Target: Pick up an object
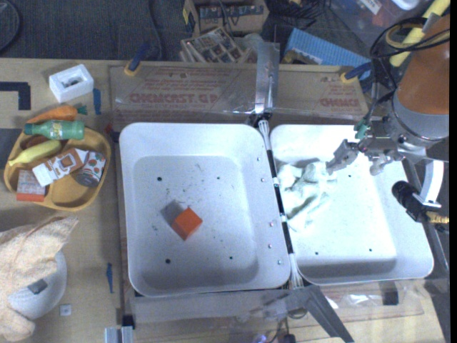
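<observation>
The gripper [355,151] hangs over the far part of the right bin [385,263], and I cannot tell how its fingers stand. Just left of it in that bin lies a pale green crumpled object [305,188], while an orange block [188,222] sits in the middle of the left bin [143,148].

An orange block [188,223] with a grey side lies in the white left bin [143,148], pale green-white objects [305,184] in the white right bin [407,256], and a green bottle [56,129] in the tan basket [71,199] at left.
</observation>
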Robot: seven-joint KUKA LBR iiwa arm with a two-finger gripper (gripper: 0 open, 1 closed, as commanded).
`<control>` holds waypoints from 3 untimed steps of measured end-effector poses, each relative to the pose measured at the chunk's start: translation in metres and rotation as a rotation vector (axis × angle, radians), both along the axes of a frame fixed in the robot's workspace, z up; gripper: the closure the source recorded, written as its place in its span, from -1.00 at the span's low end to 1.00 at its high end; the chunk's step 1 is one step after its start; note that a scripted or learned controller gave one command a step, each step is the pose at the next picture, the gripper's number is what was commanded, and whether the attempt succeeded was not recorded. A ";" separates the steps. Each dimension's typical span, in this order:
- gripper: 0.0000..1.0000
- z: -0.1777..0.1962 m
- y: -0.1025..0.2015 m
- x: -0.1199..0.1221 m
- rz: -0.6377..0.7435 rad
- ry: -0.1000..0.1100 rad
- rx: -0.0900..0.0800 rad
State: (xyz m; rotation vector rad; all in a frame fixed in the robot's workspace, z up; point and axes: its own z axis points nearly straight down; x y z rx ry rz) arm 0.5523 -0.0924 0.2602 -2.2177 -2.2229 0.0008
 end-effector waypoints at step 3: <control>-1.00 -0.166 -0.007 0.092 0.186 -0.018 -0.006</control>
